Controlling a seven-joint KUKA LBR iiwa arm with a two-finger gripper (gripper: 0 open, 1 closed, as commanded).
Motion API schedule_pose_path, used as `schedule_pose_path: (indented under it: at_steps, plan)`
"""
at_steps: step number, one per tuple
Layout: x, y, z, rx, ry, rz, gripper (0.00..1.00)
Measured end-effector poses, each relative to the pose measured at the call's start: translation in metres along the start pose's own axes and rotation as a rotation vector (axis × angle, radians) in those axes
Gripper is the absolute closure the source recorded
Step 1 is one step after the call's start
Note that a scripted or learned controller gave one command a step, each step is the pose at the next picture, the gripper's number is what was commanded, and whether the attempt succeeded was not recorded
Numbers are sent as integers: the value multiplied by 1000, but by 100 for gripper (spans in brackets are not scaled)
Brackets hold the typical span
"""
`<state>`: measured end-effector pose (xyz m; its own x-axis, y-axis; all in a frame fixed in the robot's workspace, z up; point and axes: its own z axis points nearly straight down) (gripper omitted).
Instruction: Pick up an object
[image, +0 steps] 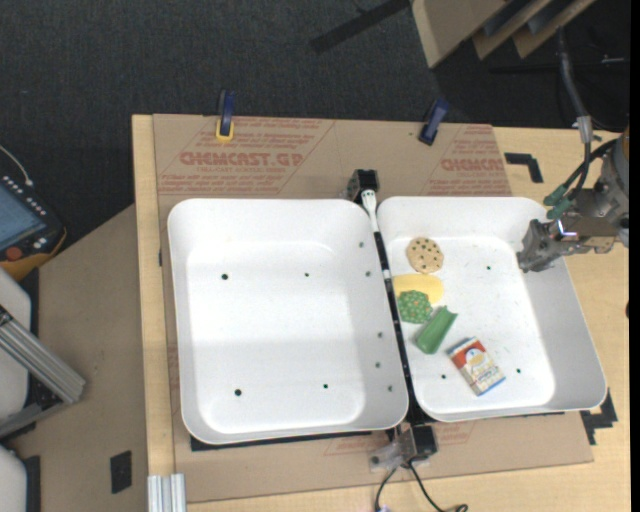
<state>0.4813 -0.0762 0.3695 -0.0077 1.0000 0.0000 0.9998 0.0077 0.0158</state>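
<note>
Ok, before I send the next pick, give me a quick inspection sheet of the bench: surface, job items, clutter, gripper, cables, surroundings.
Surface: cardboard sheet under two white bins, left bin and right bin, side by side.
Job's things: all in the right bin, toward its left side: cookie, yellow piece, green studded piece, green bar, small red and white carton.
Clutter: nothing seen.
Gripper: gripper at the right bin's upper right rim; nothing seen held; finger state unclear.
Cables: cable at the front edge; dark cables at upper right.
Surroundings: two blue clamps on the back edge; dark floor behind.
</note>
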Motion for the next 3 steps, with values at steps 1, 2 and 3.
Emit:
schedule_pose_path:
  at_steps: [1, 2, 3]
  plan:
    - [34, -4, 73, 23, 2, 5, 100]
    - [112, 48, 47, 10, 2, -2, 100]
    - [163, 97, -33, 3, 3, 1, 100]
